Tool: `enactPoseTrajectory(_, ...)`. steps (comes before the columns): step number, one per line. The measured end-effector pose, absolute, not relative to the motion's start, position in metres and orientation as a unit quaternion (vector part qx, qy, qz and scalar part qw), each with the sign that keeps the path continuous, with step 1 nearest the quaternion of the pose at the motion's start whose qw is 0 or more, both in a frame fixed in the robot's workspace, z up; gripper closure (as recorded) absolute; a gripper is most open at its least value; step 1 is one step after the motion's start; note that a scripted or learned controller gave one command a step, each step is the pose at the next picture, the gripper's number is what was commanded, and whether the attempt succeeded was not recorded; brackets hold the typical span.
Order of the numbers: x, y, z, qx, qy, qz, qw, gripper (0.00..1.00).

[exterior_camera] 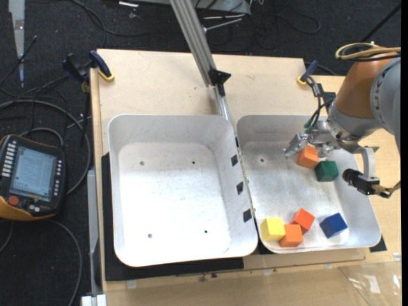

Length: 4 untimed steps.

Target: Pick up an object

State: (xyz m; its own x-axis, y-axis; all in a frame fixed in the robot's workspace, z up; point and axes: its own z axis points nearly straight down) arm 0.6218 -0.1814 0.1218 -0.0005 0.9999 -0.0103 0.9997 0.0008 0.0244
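The wooden bench (166, 81) carries two shallow white bins: the left bin (121, 171) and the right bin (268, 139). The grey arm (370, 94) with its orange band reaches into the right bin, its gripper (306, 146) low over an orange block (308, 157); whether the fingers grip it cannot be told. A green block (327, 171) sits just beside. Near the front wall lie a blue block (333, 224), a yellow block (274, 227) and two touching orange cubes (298, 227). No writing is legible.

bins (127, 132) white | blocks: yellow (274, 227) | blue (333, 224) | green (327, 171)
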Motion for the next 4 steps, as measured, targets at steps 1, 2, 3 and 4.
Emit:
enactPoseTrajectory(1,0.624,-0.181,0.132,0.705,0.709,0.0059,0.014,1.0)
enactPoseTrajectory(2,0.623,-0.18,0.131,0.705,0.709,0.0055,0.013,0.0)
enactPoseTrajectory(3,0.667,-0.196,0.118,0.707,0.708,0.006,0.013,0.0)
enactPoseTrajectory(4,0.668,-0.196,0.118,0.706,0.708,0.005,0.012,0.0)
